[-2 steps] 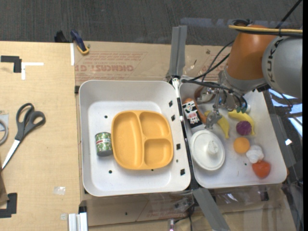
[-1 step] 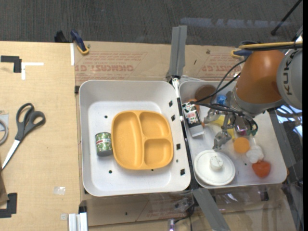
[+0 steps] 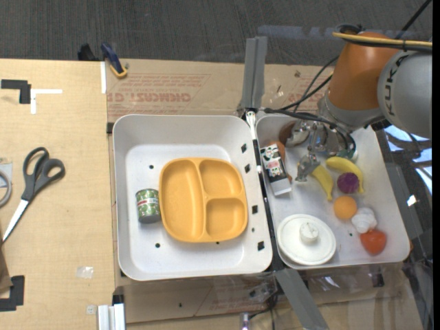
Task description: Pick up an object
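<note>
In the right bin (image 3: 392, 205), my gripper (image 3: 309, 162) hangs low over the back half, just left of a yellow banana (image 3: 333, 173) and right of a small labelled bottle (image 3: 274, 165). Nothing can be seen held in it. Further forward lie a purple fruit (image 3: 349, 182), an orange (image 3: 345, 207), a white garlic-like piece (image 3: 364, 218) and a red tomato (image 3: 373, 241). A round white lid (image 3: 306, 238) sits at the front of the bin. The arm's orange band (image 3: 357, 74) covers the bin's back right corner.
The left bin (image 3: 130, 150) holds a yellow divided plate (image 3: 203, 199) with a small green can (image 3: 147, 205) at its left. Scissors (image 3: 33, 181) lie on the bench far left. A grey divider post (image 3: 253, 74) stands between the bins at the back.
</note>
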